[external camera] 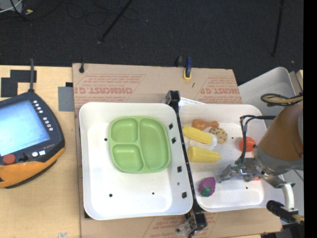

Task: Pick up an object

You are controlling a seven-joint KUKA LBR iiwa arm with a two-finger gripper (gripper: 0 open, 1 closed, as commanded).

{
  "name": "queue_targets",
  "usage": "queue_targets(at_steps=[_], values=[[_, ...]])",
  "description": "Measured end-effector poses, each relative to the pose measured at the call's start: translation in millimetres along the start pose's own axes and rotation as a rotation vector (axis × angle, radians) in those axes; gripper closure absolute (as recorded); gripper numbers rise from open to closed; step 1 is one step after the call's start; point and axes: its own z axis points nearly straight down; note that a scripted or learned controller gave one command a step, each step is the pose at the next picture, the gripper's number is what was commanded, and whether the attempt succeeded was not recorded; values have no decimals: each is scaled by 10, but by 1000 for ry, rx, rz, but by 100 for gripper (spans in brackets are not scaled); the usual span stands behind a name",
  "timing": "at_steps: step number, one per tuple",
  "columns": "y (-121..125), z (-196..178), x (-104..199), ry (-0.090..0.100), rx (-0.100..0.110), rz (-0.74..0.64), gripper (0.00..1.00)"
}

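The right bin (233, 202) holds several toy foods: a purple grape bunch (207, 186) near its front, a yellow wedge (202, 155), a yellow corn cob (197, 134), a brown drumstick (204, 124), a tan cookie (221, 135) and a small red-orange piece (246, 144) by the arm. My gripper (229, 173) reaches in from the right, low over the bin floor, just right of the grape bunch and below the yellow wedge. Nothing shows between its fingers.
The left bin (99, 182) carries a green three-compartment plate (139, 144). A black divider (180, 152) runs between the bins. A teach pendant (27, 133) lies on the bench at far left. The arm's bulky orange-banded wrist (283, 138) covers the right bin's right side.
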Motion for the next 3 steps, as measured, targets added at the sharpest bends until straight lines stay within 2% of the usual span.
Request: queue_targets(at_steps=[1,3], values=[[5,-129,-28,-1,-3,8,100],[153,-1287,-30,-5,-11,1,100]])
